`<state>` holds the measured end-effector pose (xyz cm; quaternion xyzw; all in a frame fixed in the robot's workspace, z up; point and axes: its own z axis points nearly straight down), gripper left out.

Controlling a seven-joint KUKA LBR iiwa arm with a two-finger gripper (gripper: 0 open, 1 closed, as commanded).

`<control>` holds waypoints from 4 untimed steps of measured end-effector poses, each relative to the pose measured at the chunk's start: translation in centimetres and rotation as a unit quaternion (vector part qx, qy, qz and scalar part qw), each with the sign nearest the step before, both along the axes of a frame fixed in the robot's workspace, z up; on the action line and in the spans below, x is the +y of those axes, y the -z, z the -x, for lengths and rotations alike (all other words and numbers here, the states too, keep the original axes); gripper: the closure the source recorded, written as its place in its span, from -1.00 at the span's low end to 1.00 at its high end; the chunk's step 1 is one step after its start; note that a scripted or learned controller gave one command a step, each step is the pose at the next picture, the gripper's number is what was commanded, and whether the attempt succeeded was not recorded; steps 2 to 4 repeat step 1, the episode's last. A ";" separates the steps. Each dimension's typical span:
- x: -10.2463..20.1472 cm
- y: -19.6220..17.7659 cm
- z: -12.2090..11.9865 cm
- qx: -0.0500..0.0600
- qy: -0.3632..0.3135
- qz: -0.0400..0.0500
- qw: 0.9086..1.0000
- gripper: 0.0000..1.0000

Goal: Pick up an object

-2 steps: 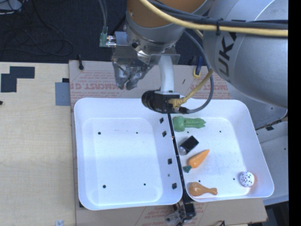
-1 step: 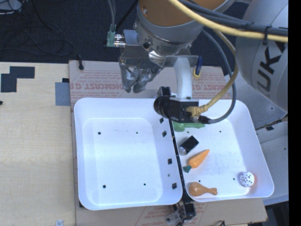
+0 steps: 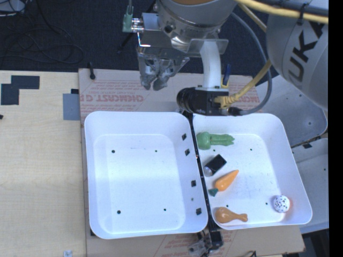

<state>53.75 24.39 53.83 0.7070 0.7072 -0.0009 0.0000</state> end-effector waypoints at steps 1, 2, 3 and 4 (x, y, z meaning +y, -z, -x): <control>-0.1 0.1 2.1 0.002 -0.001 0.001 1.000 1.00; -0.1 0.1 2.1 0.002 -0.001 0.001 1.000 1.00; -0.1 0.1 2.1 0.002 -0.001 0.001 1.000 1.00; -0.1 0.1 2.1 0.002 -0.001 0.001 1.000 1.00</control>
